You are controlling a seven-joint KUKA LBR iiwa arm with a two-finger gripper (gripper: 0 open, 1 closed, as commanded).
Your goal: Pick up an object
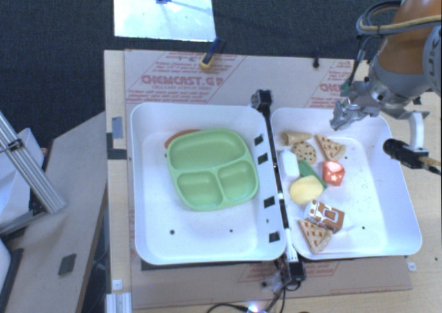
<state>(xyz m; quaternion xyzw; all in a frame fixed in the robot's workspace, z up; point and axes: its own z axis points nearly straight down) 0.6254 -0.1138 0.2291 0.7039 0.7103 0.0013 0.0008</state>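
1. A dark carpet surrounds the bench (pixel 207 73) bearing 2 white bins.
2. The end effector (pixel 343 117), grip state unclear, hovers over the right bin (pixel 387 201), apparently approaching.
3. Toy foods, including a yellow lemon (pixel 306 189), lie clustered there, unheld.

Single fixed camera, mounted above the bench (pixel 207 77), looking down at a slant. Both white bins (pixel 152 235) fall mid-frame at moderate range; dark floor lies beyond the bench's far edge.

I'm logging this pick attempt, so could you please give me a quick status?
Gripper above right bin's far edge, nothing visibly held. Toy food clustered at bin's left, untouched. Path unobstructed.
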